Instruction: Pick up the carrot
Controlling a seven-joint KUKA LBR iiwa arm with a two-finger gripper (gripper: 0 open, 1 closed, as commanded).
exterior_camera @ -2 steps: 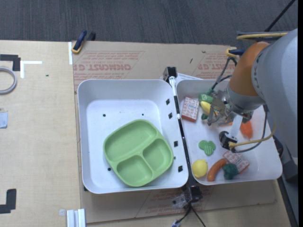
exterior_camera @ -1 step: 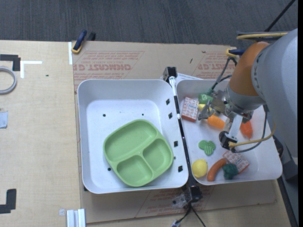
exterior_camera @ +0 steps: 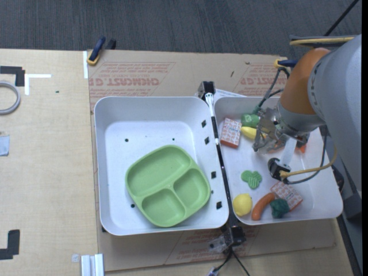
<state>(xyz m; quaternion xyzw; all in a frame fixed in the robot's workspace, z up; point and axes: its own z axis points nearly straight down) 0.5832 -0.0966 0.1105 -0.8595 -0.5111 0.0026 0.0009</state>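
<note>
Orange carrot (exterior_camera: 263, 205), lying diagonally, near-left to far-right

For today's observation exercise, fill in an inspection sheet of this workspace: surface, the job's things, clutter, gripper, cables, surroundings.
Surface: cardboard sheet on a wooden bench, bearing a left bin and a right bin.
Job's things: carrot lying near the right bin's front edge, beside a lemon and a dark green item.
Clutter: green divided plate in the left bin; small box, green leaf-shaped item, yellow item in the right bin.
Gripper: gripper low over the right bin's back half, apart from the carrot.
Cables: yellow cable looping below the wrist.
Surroundings: dark carpet behind the bench.
</note>
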